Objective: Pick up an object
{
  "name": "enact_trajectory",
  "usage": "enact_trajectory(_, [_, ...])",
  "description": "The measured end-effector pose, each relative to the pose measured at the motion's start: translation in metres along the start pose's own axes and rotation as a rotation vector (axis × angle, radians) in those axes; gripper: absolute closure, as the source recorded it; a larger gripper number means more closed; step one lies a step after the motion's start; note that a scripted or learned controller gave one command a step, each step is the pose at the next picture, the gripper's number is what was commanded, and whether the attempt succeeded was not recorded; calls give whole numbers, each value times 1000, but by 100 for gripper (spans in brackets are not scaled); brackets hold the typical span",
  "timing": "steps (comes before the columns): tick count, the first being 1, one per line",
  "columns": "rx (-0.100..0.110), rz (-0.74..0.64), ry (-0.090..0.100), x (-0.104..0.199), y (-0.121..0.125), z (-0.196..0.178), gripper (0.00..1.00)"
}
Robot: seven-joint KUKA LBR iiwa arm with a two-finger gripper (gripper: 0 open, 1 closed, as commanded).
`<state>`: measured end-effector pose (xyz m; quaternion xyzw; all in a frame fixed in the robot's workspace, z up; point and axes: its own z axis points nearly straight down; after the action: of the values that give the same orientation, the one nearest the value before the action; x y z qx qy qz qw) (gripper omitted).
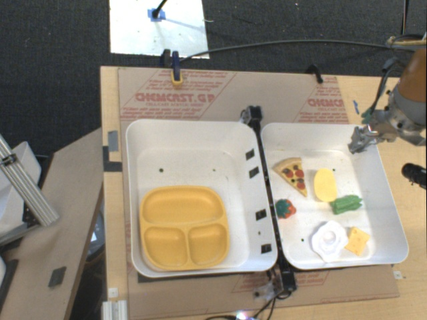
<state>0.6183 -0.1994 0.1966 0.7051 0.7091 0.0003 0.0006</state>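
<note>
The left bin (pixel 193 145) fills the middle of the frame and holds a yellow divided tray (pixel 185 228); nothing there is within the arm's reach at present. The right bin (pixel 390 212), at centre right, holds every likely target: a pizza slice (pixel 293 175), a yellow oval piece (pixel 325 185), a green piece (pixel 346 205), a white piece (pixel 329 239), a yellow cheese wedge (pixel 359 241) and a small red-and-green piece (pixel 286 209). The gripper (pixel 361 141) hangs at the upper right, over the right bin's far corner, with nothing in it; how wide it stands I cannot tell.

The risk, as I judge it: these pieces lie flat and close together, so a descent may pinch two at once, or slide off a low one.
</note>
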Motion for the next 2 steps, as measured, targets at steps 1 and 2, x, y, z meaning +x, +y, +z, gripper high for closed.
enact_trajectory(1, [-1,-1,-1,0,2,-49,100])
enact_trajectory(2, [5,-4,2,51,4,-39,100])
